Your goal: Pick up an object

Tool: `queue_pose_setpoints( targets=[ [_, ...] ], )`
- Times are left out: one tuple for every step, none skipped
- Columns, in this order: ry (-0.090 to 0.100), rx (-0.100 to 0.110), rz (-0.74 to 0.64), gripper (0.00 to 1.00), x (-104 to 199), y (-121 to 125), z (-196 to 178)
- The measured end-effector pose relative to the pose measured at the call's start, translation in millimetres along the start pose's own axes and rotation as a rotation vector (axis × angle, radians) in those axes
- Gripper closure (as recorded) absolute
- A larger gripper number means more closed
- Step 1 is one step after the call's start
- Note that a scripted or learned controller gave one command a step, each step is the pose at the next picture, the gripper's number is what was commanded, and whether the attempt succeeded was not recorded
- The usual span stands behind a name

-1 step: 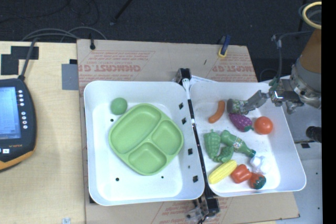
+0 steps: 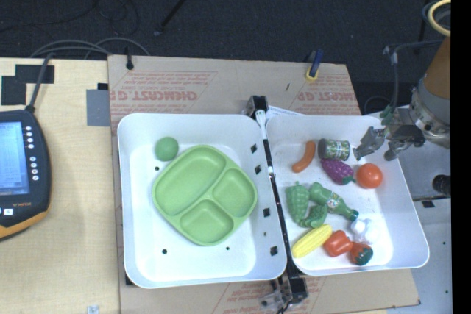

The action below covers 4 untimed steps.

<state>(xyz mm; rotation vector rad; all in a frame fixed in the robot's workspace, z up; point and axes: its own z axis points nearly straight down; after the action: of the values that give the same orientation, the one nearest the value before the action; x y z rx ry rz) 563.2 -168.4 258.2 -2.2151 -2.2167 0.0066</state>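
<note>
- Objects for picking lay mostly in the right bin (image 2: 412, 232); none was lifted yet, so the whole task remained ahead of me.
- Pendant (image 2: 18, 165): dark handheld unit with a lit screen, resting on the bench far left, well apart from the bins.
- Left bin (image 2: 136, 232): shallow, white, smooth plastic with rounded corners.
- Green ball (image 2: 166, 148): small, matte, round, near the left bin's upper corner, just beside the plate.
- Green plate (image 2: 205, 194): light green, three compartments, glossy moulded plastic, lying flat and slightly turned.
- Orange sausage (image 2: 303, 157): slim, curved, smooth, upper left of the right bin.
- Green cluster (image 2: 303, 204): bumpy, leafy toy shapes, mid-bin.
- Corn (image 2: 311, 240): yellow, ridged, oblong, near the front wall.
- Can (image 2: 334, 150): small cylinder on its side with a printed label.
- Grapes (image 2: 337, 170): purple, knobbly bunch, just below the can.
- Red pieces (image 2: 347, 246): rounded and glossy, at the front right, beside a small white item I could not identify.
- Tomato (image 2: 369, 176): red-orange, smooth sphere, nearest to my fingers.
- Gripper (image 2: 383, 140): mine, poised over the right bin's upper right edge, fingers spread apart, nothing between them; descent, closing and lift were all still to do.
</note>
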Motion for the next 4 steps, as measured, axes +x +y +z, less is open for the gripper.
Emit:
queue_pose_setpoints(
  targets=[
    [0.002,0.003,-0.002,1.0,42.5,25.6,83.9],
    [0.0,-0.007,-0.001,1.0,76.9,-29.5,3.5],
    [0.002,0.005,-0.006,1.0,156.8,-50.2,67.3],
    [-0.003,-0.006,0.0,1.0,155.2,21.3,73.0]
  ],
)
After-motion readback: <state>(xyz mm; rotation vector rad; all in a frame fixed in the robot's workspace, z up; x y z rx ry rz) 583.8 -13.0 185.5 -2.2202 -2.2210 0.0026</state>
